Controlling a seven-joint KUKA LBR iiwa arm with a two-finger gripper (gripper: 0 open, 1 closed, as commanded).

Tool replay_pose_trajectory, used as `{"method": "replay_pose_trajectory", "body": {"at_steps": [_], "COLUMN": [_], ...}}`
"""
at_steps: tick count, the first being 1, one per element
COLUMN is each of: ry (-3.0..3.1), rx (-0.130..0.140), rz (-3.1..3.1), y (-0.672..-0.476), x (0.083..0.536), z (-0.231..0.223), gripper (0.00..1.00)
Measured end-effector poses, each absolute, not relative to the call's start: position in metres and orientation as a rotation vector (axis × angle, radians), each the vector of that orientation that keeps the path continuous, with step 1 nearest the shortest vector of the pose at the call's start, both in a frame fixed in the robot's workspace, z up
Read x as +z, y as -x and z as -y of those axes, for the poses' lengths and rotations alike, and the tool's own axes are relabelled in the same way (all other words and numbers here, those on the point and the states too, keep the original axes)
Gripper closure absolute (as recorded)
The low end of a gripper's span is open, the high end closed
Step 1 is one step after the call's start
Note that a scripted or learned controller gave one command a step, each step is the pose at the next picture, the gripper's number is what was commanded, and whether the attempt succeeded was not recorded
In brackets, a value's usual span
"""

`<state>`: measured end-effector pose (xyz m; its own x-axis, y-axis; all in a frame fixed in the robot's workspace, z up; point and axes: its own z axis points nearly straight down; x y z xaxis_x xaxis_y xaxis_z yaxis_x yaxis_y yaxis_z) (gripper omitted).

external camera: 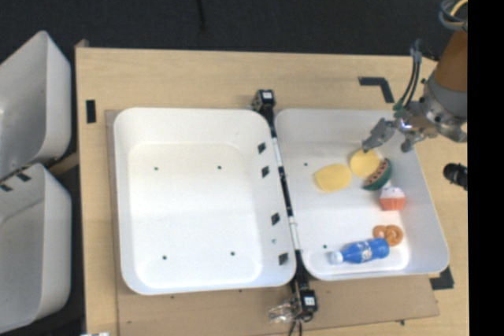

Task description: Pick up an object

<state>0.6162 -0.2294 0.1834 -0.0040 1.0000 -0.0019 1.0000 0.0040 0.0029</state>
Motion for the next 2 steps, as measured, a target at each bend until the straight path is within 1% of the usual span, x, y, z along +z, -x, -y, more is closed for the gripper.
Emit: {"method": "replay_pose_trajectory", "body": {"at_steps": [1, 2], "ry": [-2.213, -2.211], "rx": [0.001, -0.001], "rz": [-2.227, -2.223], "y": [-0.665, -0.664], "x": [0.117, 0.132], "z": [0.196, 0.199], "gripper": [0.0, 1.0]}}
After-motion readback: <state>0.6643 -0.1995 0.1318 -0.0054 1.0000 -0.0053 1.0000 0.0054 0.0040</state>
